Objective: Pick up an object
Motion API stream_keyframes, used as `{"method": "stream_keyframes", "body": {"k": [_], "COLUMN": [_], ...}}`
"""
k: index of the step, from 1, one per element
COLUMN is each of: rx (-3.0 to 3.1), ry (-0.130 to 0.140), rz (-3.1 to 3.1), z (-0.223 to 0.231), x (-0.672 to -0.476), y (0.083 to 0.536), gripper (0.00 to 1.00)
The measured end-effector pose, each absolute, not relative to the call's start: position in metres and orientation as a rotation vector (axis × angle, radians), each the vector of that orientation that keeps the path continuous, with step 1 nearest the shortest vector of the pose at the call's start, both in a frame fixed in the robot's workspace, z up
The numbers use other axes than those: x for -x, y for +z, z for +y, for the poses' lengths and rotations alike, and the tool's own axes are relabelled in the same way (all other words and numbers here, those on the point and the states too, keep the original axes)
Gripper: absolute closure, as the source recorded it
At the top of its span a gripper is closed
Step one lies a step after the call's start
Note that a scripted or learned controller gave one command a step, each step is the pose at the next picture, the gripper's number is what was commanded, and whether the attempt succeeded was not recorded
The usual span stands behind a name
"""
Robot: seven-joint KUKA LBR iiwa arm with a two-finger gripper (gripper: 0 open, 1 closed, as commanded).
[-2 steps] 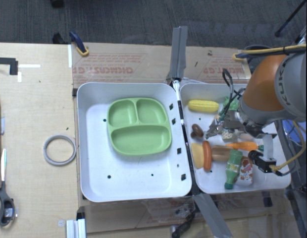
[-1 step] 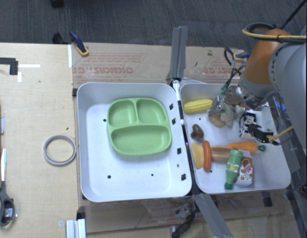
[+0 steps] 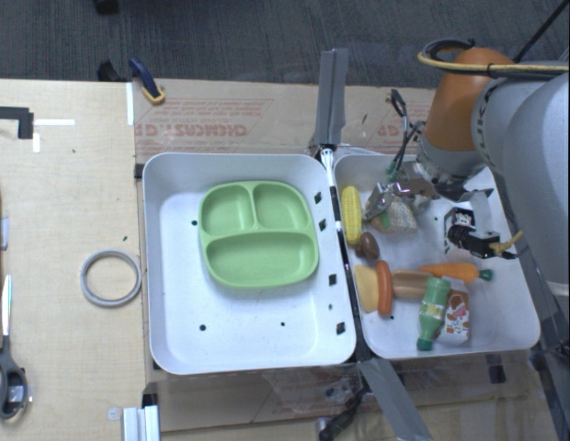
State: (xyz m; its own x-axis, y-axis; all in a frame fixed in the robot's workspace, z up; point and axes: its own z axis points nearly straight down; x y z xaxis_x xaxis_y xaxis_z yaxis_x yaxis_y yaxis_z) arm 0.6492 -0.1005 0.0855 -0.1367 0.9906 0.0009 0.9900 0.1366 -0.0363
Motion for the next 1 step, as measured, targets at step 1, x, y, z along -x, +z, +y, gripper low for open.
{"method": "stream_keyframes", "body": {"k": [1], "rx": [2.048], "ry": [0.042], "rz": [-2.350], "z": [-0.1005], "x": [-0.6492], "y": [0.0855], "gripper": [0.00]}}
